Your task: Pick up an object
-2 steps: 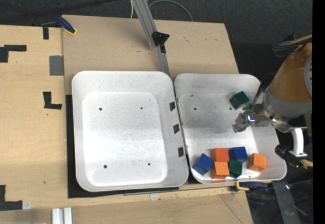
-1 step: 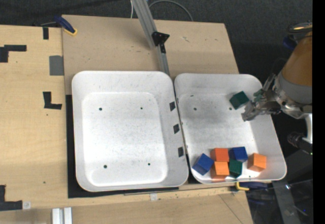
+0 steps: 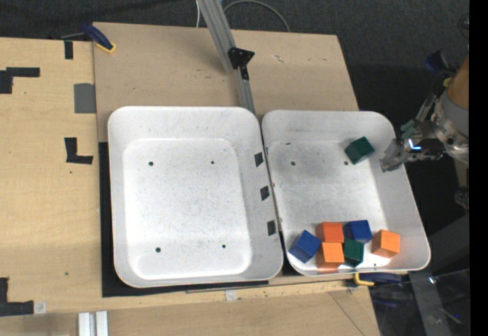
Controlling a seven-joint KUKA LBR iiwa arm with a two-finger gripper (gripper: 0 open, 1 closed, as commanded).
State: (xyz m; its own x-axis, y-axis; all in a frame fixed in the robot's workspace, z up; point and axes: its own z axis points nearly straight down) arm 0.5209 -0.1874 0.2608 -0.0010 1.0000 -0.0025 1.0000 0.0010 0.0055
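Note:
A dark green block [image 3: 358,148] lies alone near the far right corner of the right bin [image 3: 320,190]. Along that bin's near edge sits a cluster of blocks: a blue one [image 3: 305,245], two orange ones [image 3: 332,232] [image 3: 332,253], another blue one [image 3: 357,230], a dark green one [image 3: 353,251] and an orange one [image 3: 386,242]. My gripper [image 3: 398,153] hangs at the right bin's right rim, just right of the lone green block. Nothing shows between its fingers.
The left bin [image 3: 183,190] stands beside the right one, on the wooden bench [image 3: 152,68]. A slanted metal pole [image 3: 217,14] crosses the bench behind the bins. A blue and yellow clamp [image 3: 99,37] sits at the far left.

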